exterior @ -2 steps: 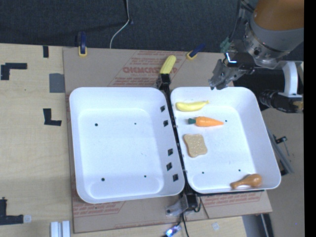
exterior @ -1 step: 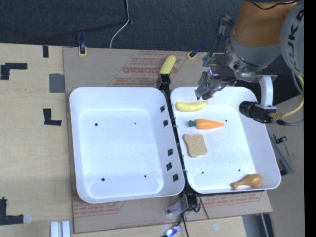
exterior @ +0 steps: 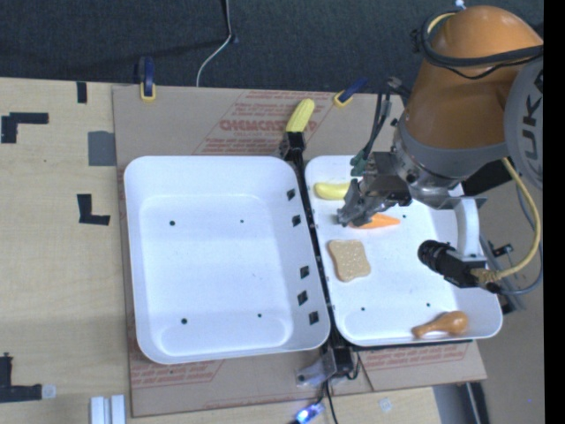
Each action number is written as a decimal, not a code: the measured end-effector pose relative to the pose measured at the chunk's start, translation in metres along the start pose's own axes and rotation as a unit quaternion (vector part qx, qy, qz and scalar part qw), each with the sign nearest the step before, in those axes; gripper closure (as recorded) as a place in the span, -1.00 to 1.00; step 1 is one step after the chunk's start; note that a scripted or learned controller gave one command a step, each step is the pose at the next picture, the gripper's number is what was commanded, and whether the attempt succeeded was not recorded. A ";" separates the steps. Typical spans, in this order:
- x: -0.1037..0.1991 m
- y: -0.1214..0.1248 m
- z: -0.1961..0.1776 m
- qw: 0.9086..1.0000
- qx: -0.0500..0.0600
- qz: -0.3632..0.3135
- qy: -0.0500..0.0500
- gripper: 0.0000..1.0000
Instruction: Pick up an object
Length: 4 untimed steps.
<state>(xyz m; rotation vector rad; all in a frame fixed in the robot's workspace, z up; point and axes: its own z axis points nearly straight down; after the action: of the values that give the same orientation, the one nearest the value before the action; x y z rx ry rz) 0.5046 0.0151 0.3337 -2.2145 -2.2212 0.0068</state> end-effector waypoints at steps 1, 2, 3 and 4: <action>-0.088 -0.011 0.074 1.000 0.002 0.006 -0.002 1.00; -0.021 0.040 -0.010 1.000 -0.008 -0.003 0.000 1.00; 0.012 0.048 -0.079 1.000 -0.007 -0.002 0.000 1.00; 0.025 -0.025 -0.018 1.000 0.002 0.001 0.000 1.00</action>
<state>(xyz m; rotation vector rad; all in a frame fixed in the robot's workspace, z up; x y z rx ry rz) 0.4798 0.0401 0.3515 -2.2138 -2.2180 0.0127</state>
